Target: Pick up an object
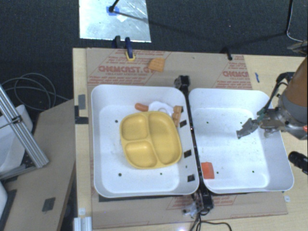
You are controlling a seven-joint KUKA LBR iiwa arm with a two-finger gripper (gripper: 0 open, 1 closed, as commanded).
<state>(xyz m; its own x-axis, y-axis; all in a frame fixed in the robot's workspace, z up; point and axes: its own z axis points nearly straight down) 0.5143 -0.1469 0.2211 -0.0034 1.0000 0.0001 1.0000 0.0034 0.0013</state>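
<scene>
Hanging over the right-hand bin (274, 177), the gripper (246, 129) sits low above the bare white floor with its two dark fingers slightly spread and nothing between them; I'd judge it is poised to come down on something rather than carrying anything. Nearest to it, below and to its left against the bin's inner wall, lies a small orange-red block (207, 170), which looks like the easiest thing to pick since it sits alone on open floor. Further to the gripper's left, across the black divider, the other bin (103, 129) holds a yellow divided tray (150, 139), lying flat and turned at a slant. Tucked behind the tray, toward the back wall, are a small orange sausage-shaped piece (141, 107), a white piece (161, 108) and a tan block (177, 113) close to the divider; they would be awkward to reach with the tray crowding them. Both bins rest on brown protective sheeting (231, 71) printed in red with "CHEMCAST", repeated at several angles. Another orange-tan piece (156, 64) lies on that sheeting, well up and left of the gripper, outside both bins.
</scene>
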